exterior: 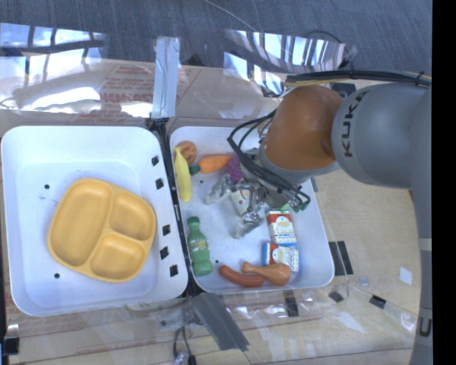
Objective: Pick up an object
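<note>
Several toy foods lie in the right bin (319,268); the gripper (247,220) is low among them beside the carton (282,234), its closure unclear. Next: close, then lift straight up.

Yellow tray (100,228), green bottle (198,246)

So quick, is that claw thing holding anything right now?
Gripper: down in the right bin among the toy food; open or closed cannot be told, and nothing visibly sits in its grasp.
</note>
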`<state>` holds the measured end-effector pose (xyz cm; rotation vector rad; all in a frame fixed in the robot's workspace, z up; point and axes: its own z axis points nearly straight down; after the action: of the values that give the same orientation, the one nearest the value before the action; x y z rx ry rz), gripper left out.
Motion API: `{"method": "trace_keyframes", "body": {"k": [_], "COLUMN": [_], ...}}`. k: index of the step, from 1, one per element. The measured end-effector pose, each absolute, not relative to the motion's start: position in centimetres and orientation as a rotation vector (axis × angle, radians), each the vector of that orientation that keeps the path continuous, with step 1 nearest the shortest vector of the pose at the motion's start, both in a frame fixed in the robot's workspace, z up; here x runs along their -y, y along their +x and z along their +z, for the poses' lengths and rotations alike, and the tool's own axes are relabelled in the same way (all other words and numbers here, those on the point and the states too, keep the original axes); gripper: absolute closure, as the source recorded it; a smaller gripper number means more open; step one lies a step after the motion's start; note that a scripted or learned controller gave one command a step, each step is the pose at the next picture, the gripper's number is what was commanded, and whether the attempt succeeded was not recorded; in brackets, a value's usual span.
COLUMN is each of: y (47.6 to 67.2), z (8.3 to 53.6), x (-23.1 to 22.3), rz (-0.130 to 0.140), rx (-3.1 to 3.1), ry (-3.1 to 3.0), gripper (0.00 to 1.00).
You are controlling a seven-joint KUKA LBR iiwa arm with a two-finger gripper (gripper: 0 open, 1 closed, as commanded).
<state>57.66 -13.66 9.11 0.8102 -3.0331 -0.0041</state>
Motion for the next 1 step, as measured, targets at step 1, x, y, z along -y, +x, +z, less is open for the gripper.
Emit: {"method": "trace_keyframes", "body": {"k": [1], "y": [56.36], "z": [9.18], "x": [12.06], "rz": [-0.003], "rx": [3.095], "ry": [0.529], "gripper": [0.00]}}
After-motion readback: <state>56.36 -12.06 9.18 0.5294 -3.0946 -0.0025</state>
